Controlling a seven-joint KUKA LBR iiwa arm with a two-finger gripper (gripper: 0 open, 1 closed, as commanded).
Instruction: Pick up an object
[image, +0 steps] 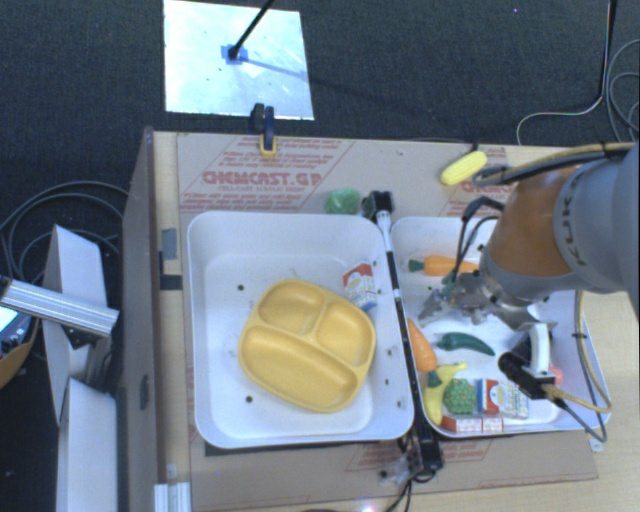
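The green pepper (466, 343) lies flat in the right bin (572, 418), just below my fingers (455, 303) and apart from them. From this angle I cannot tell whether my fingers are spread or pressed together, and I see nothing between them. They hang low over the middle of this bin, on its left half, with my grey and orange arm (545, 235) covering the bin's far right part.

Just beyond my fingers, an orange carrot (438, 265) lies near the far rim. A second carrot (422, 350) lies along the left wall, close to the divide between the bins. At the near rim things are packed tight: a yellow banana (441, 373), a broccoli head (460, 396) and a small printed carton (503, 399) sit side by side. The only bare floor here is a small patch around the pepper.

The left bin (215, 330) has more open room. A yellow divided plate (308, 345) sits at its middle, with a small carton (360, 285) near its far right corner. White floor runs along the left and far walls.

On the table (260, 172) beyond the bins lie a green lump (343, 201) and a yellow piece (463, 167).
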